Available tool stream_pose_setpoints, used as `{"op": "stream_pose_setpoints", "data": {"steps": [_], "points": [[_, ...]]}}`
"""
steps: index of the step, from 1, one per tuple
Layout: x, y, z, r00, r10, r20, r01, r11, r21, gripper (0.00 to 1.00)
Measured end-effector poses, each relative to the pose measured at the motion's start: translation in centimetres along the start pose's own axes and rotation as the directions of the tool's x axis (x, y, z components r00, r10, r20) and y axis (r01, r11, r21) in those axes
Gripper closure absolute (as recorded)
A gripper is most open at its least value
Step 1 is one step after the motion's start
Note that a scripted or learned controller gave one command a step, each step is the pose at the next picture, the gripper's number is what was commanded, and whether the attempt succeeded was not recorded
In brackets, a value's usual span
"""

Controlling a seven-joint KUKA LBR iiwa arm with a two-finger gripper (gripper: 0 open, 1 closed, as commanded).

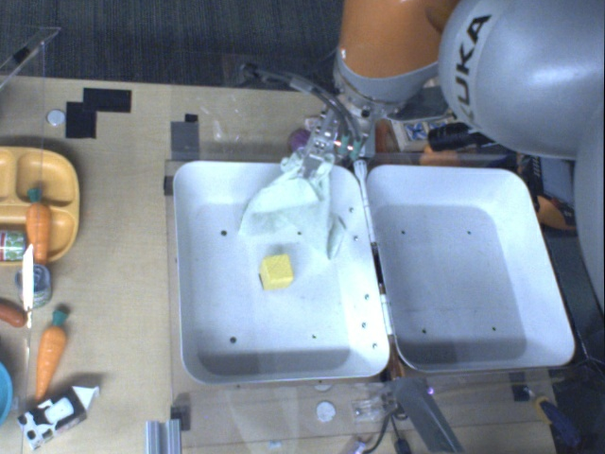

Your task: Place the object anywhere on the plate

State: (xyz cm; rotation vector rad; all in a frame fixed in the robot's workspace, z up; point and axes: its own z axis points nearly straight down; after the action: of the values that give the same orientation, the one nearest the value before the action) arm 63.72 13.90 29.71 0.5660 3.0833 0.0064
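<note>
Arm [529, 64] bulk hung over the far rims of both bins, so your view of the working end was poor. The left bin [210, 334] held everything that mattered; the right bin [473, 282] played no part. The pale plate [279, 206] lay near the left bin's far wall, seemingly tilted, its top edge right under the gripper [321, 154]. You could not tell whether the gripper was spread or pressed together, or whether it had hold of the plate. The yellow block [277, 272] sat on the bin floor just in front of the plate, not on it and not gripped. Your likely risks were two: the gripper could have dragged or tipped the plate instead of fetching the block, and a tilted plate could have let the block slide off.
</note>
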Motion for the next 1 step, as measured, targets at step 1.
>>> {"op": "stream_pose_setpoints", "data": {"steps": [1], "points": [[1.86, 6.56, 2.21, 1.0, -0.016, 0.001, 0.016, 1.0, -0.001, 1.0]]}}
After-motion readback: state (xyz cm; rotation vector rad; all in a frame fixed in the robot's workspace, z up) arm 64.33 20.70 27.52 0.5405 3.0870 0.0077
